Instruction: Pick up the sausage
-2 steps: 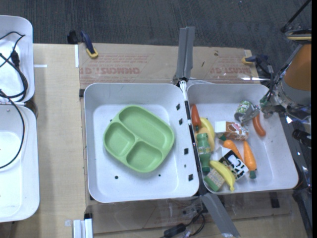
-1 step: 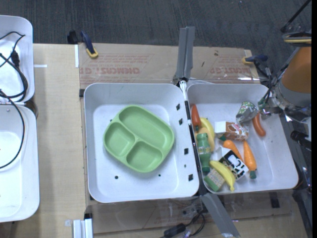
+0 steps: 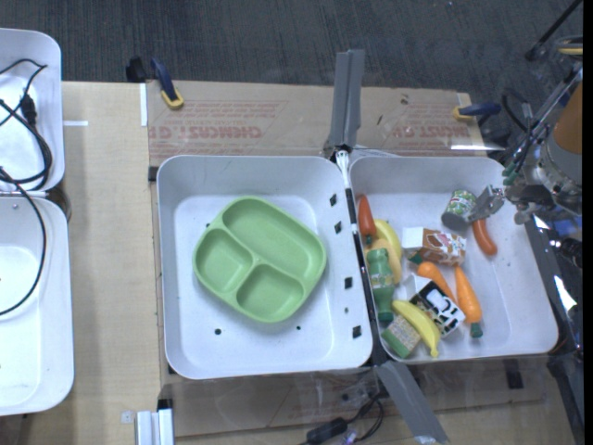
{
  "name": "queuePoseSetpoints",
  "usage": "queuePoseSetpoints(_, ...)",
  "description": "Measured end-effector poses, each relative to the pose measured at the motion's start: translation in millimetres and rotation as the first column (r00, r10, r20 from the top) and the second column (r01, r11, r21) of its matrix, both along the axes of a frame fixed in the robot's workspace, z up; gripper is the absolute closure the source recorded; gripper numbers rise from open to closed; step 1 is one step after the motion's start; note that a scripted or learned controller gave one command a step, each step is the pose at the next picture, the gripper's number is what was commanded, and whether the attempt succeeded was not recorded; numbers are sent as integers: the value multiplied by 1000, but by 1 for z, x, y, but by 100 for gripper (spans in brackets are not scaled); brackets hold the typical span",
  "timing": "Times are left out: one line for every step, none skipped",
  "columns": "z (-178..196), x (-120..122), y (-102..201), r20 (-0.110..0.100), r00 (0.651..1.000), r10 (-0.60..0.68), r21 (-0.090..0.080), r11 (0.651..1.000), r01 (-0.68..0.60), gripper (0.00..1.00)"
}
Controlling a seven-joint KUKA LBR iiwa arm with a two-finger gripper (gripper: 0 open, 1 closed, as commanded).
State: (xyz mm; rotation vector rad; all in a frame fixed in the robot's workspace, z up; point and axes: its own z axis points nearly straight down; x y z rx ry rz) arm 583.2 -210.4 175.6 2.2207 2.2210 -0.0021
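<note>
The small orange-red sausage [image 3: 484, 236] lay in the right shallow white bin [image 3: 519, 332], near its far right part, on the bare white floor. Its long axis ran from upper left to lower right, a little tilted from the vertical of the view, with the upper end pointing toward the grey metal can [image 3: 458, 209] just beside it. The pincer [image 3: 489, 202] of the grey arm reached in from the right and stood just above the upper end of the sausage, between the sausage and the can; how wide it was I cannot tell, and nothing was clearly seen inside it. More to the left in the same bin lay a brown printed packet [image 3: 443, 246], two orange carrots [image 3: 466, 297], two yellow bananas [image 3: 419, 324], a green bottle [image 3: 380, 272] and a red pepper [image 3: 366, 217], all apart from the sausage. The left white bin [image 3: 185, 341] held a light green divided plate [image 3: 260, 259]. Both bins stood side by side on the wooden surface [image 3: 102, 248].
</note>
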Motion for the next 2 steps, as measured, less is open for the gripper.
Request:
queuePoseSetpoints(-72,8,-3,4,1000,-24,9,1000,24,0)
queuePoseSetpoints(-63,7,-5,4,1000,-23,4,1000,23,100)
